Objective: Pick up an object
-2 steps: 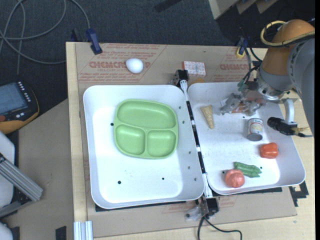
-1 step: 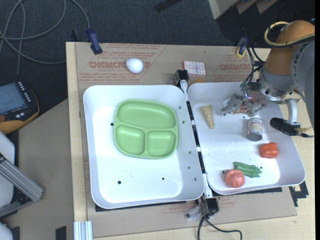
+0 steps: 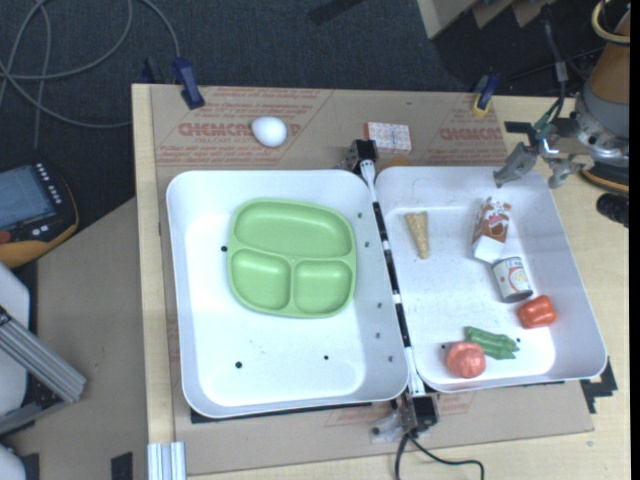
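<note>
1. Camera view, left bin: a green divided plate lies in its middle with nothing on it, likely a place to set things down; it gives the picking task nothing to take.
2. Right bin: all the candidates lie here. A tan cone sits near the bin's left edge, a red and white packet and a small can toward its right edge, a red-orange pepper just below the can, and a red tomato touching a green pod near the bottom edge. The pieces are mostly spread apart, which should leave room to come down around one.
3. Gripper: it hangs over the right bin's top right corner, above the packet, with its two fingers spread and nothing between them.
4. Bench board: a white egg and a small patterned box lie beyond the bins' top edges.
</note>
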Controlling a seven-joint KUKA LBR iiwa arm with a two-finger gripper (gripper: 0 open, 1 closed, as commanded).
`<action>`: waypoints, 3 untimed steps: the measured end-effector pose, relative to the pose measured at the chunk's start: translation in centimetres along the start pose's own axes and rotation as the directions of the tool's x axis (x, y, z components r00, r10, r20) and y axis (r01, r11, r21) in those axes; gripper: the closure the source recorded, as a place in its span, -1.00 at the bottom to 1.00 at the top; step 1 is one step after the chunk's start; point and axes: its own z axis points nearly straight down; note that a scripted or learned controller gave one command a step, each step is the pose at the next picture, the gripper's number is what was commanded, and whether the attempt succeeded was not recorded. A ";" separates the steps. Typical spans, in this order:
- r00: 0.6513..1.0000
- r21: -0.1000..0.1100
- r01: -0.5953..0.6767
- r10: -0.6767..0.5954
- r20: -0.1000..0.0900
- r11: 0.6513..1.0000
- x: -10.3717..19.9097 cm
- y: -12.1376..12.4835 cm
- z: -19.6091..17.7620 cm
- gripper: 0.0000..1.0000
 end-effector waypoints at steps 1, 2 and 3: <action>1.000 0.007 0.001 -0.001 -0.004 1.000 2.9 -2.2 8.5 -1.00; 1.000 0.003 0.001 -0.001 -0.002 1.000 2.9 -2.0 7.3 1.00; 1.000 0.001 0.001 -0.001 -0.002 1.000 7.4 -4.2 -2.5 1.00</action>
